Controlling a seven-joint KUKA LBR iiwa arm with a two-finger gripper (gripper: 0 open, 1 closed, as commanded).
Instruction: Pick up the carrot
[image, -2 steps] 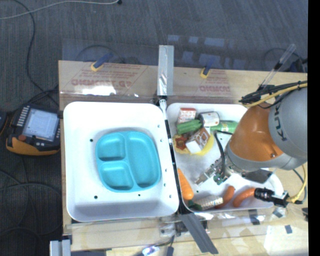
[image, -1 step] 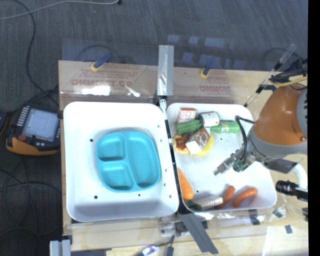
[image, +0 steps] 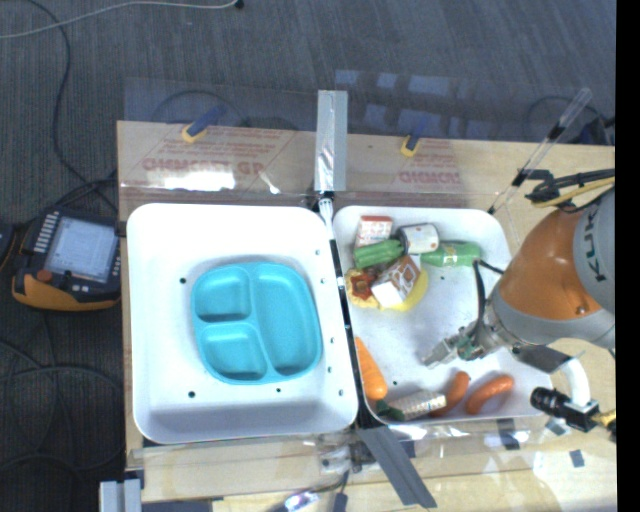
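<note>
A: Where is the carrot (image: 371, 371)?

B: We see it in the right bin (image: 497, 232), along the left wall at the near corner, lying lengthwise beside a foil-wrapped piece (image: 418, 404).

A: How will it handle?

B: We judge it light, stiff and smooth, likely to slip. We'd take it across the thick middle, away from the wall.

A: And the arm (image: 556, 285)?

B: It reaches in from the right, wrist low. The claw (image: 446, 349) hangs right of the carrot, apart from it, fingers slightly parted, holding nothing.
</note>
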